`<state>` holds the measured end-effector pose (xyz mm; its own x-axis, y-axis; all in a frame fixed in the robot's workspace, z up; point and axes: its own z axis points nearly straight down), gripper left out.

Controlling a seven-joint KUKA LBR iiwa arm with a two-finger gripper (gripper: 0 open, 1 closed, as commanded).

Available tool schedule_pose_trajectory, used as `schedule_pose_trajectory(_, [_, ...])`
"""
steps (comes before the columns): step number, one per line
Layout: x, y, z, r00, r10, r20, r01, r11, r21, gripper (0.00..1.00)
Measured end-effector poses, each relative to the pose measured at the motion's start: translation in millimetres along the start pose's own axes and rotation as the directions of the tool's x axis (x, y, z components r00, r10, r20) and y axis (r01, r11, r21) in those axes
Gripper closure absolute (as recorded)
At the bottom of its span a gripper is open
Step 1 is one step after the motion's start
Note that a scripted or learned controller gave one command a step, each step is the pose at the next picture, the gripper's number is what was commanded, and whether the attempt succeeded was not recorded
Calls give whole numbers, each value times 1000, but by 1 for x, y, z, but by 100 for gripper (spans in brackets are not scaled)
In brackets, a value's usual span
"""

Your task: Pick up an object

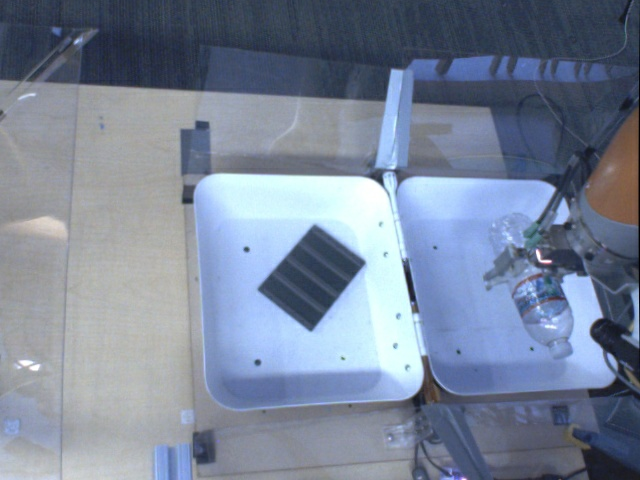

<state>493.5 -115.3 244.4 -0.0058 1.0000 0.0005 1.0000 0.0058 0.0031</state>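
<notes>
We see a wooden bench point(110, 298) with two white bins on it, side by side. The left bin point(225, 348) is the bigger one in our view. A dark grey ridged block point(312, 276) lies near its middle, turned so its corners point at the bin's edges.

The right bin point(450, 298) touches the left bin along one edge. The grey arm point(612, 203) with its orange band comes in over the right edge of this bin. Its gripper point(525, 253) hangs low by that right edge, just above a clear plastic bottle point(543, 308). The bottle lies on its side near the bin's front right corner, with its cap toward the front edge. We cannot tell if the gripper is open or closed, or if it has hold of the bottle.
</notes>
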Motion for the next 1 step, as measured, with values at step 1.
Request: schedule_pose_trajectory(1, [-70,67,44,967,-256,1,256,967,-1,0])
